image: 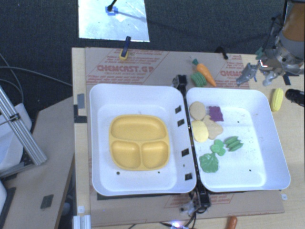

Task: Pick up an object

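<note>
Claw hangs at the frame's upper right, beyond the right bin; whether it is parted, I cannot tell. Toy foods cluster at the bin's left: purple piece, green leaf. Tight packing risks a glancing, failed grab.

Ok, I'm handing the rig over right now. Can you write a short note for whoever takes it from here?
Gripper: above the bench past the far right corner of the right bin, outside it, with nothing seen between its fingers.
Right bin: small toy foods bunched along its left side, namely a tan round piece, a purple piece, a yellow piece and green pieces.
Left bin: a yellow divided tray.
On the bench outside the bins: a toy carrot and a yellow corn piece.
Done: nothing picked up yet.
Left: choose an object, descend, grasp, lift.
</note>
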